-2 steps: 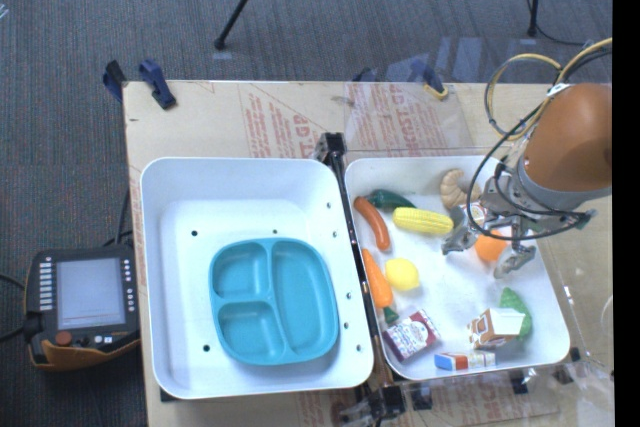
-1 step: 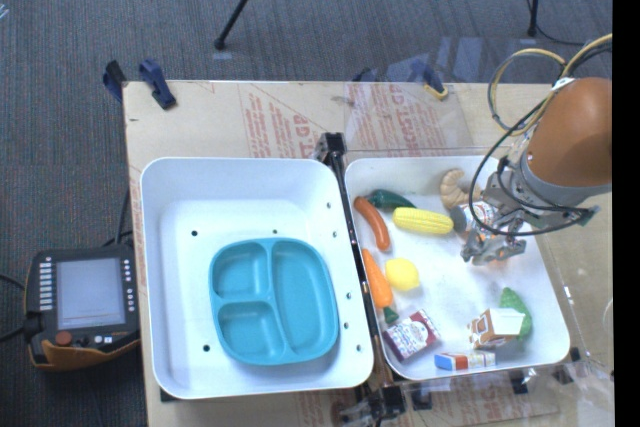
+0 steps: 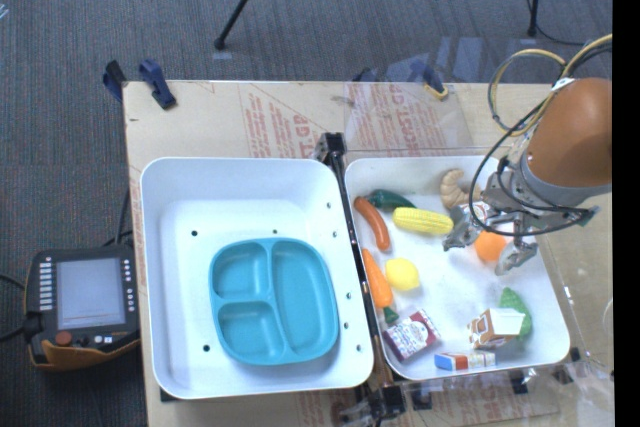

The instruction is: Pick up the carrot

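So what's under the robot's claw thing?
An orange round thing sits right between the gripper fingers, in the right bin. The gripper covers part of it, so its whole shape is hidden. The carrot lies apart, by the bin's left wall.

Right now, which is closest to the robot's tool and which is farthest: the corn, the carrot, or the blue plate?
From the tool, in the camera view:
1. Corn, just to its left in the right bin.
2. Carrot, along that bin's left wall.
3. Blue plate, over in the left bin.
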{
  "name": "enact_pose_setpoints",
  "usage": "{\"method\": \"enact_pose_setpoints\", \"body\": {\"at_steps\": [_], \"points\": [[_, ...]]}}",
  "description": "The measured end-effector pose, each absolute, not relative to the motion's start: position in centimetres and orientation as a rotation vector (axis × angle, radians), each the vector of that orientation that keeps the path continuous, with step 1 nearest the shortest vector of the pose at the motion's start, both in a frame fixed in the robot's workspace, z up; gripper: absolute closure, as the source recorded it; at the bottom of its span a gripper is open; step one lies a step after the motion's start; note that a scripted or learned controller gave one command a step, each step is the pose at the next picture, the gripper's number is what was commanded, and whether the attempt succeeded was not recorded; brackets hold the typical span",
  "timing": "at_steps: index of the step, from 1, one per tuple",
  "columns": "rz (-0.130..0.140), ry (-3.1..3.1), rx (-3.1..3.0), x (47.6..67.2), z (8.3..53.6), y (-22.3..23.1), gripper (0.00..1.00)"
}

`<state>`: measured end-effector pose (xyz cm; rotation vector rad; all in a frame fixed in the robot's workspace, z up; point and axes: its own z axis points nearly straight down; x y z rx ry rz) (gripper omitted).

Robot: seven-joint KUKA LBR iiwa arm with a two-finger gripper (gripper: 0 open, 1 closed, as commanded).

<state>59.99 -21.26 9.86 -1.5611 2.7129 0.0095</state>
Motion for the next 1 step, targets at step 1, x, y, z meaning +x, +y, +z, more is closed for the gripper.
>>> {"method": "enact_pose_setpoints", "body": {"at_steps": [1], "points": [[0.011, 2.711, -1.551, 60.16, 10.96, -21.14, 1.00]]}}
